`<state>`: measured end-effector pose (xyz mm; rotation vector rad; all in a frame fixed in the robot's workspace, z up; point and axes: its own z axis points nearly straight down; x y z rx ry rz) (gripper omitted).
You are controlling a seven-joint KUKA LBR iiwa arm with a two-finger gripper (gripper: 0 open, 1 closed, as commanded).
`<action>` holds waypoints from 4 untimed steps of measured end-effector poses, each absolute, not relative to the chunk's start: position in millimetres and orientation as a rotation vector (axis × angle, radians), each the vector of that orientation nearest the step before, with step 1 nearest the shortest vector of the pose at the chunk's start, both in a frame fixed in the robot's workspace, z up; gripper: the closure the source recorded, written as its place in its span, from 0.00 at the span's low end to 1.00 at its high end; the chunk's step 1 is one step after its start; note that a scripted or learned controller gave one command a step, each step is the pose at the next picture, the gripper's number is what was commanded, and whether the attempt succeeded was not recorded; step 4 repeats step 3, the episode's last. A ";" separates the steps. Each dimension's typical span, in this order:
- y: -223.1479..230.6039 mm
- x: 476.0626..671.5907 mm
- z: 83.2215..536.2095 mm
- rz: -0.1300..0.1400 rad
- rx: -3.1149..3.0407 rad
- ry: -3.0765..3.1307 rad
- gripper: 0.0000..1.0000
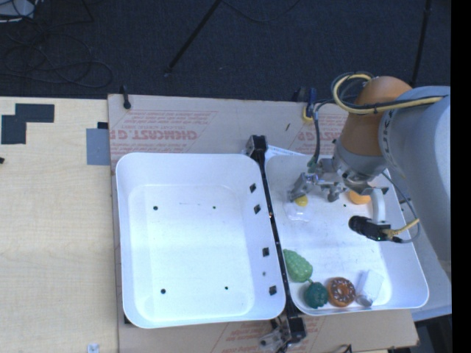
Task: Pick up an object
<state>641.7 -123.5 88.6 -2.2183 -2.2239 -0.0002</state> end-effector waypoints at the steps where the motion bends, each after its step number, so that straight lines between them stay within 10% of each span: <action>1: -123.5 641.7 88.6 0.000 -2.218 -2.224 0.00; 4: -123.5 641.7 88.6 0.000 -2.218 -2.224 0.00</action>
